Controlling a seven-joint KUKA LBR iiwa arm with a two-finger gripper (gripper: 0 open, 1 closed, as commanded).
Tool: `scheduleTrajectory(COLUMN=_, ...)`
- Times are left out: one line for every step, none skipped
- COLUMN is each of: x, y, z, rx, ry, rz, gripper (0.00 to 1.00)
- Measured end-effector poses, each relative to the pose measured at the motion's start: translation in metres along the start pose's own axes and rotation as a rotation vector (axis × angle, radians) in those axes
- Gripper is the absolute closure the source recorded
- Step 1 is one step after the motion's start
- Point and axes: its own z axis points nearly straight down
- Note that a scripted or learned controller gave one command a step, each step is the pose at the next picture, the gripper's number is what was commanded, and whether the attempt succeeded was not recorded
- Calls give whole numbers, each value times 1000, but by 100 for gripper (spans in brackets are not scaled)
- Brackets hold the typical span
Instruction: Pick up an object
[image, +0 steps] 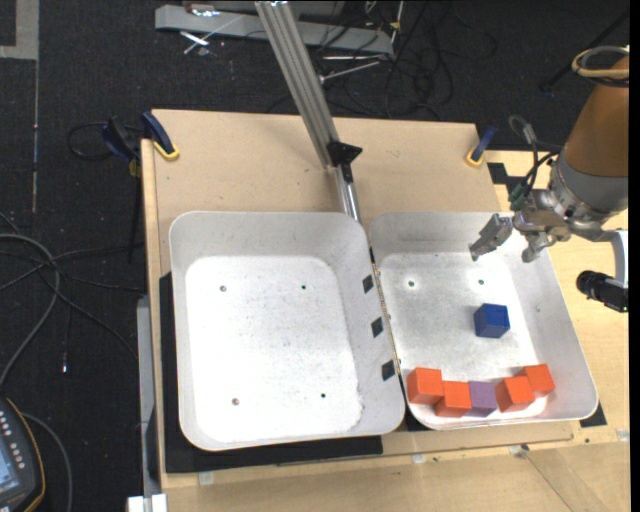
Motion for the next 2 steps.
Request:
scheduleTrajectory(x=-38, y=-21, z=110, rx=8, ry=2, rz=6, gripper=0)
scheduleTrajectory(x=-13, y=-73, z=97, rx=3, ry=3, rz=4, gripper=0)
